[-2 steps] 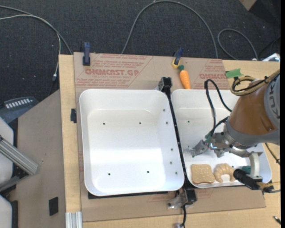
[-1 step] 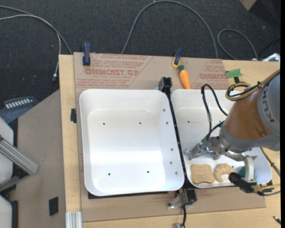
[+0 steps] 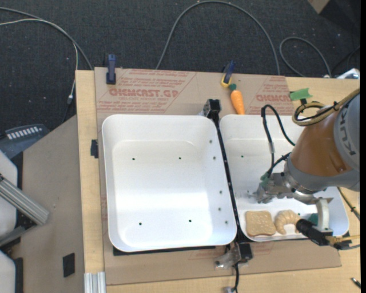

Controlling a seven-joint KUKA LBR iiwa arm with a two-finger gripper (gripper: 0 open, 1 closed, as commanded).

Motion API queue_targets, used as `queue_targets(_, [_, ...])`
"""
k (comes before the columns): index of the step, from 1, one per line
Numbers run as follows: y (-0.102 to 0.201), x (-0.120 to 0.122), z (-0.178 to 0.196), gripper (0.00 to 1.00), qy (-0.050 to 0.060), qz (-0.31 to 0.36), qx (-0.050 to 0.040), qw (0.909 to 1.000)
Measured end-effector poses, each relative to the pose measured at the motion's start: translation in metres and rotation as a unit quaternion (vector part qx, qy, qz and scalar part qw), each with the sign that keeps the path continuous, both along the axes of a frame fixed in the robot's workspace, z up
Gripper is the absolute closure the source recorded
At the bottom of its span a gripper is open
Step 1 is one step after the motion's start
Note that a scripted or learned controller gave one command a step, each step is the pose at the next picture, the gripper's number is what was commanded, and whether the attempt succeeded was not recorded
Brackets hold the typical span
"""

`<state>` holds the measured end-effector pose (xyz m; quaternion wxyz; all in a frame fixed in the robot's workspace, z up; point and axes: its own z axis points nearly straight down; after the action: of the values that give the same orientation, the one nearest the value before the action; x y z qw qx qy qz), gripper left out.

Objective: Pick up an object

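we see a robotics lab or test cell, not a home or a shop. a grey industrial arm (image 3: 329,151) with an orange band reaches over a plywood bench (image 3: 91,171) that carries two shallow white bins (image 3: 166,177) set side by side, held in place by black brackets along the seam. clamps (image 3: 110,68) pinch a sheet of printed cardboard (image 3: 146,88) to the bench's far edge. loose cables (image 3: 217,11) trail across dark carpet (image 3: 171,34) behind it, and a piece of aluminium framing (image 3: 23,203) stands at the left. toy food in the right bin (image 3: 251,143), a slice of toast (image 3: 259,223) and a croissant (image 3: 285,220), looks like test props.
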<state>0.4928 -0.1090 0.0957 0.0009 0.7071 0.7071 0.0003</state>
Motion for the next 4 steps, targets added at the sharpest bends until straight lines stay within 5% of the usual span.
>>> queue_targets(3, [0.000,-0.008,0.115,1.00,-0.001,0.000,0.0003,1.0000])
queue_targets(4, [0.055,0.003,0.126,1.00,0.000,0.002,0.0005,1.0000])
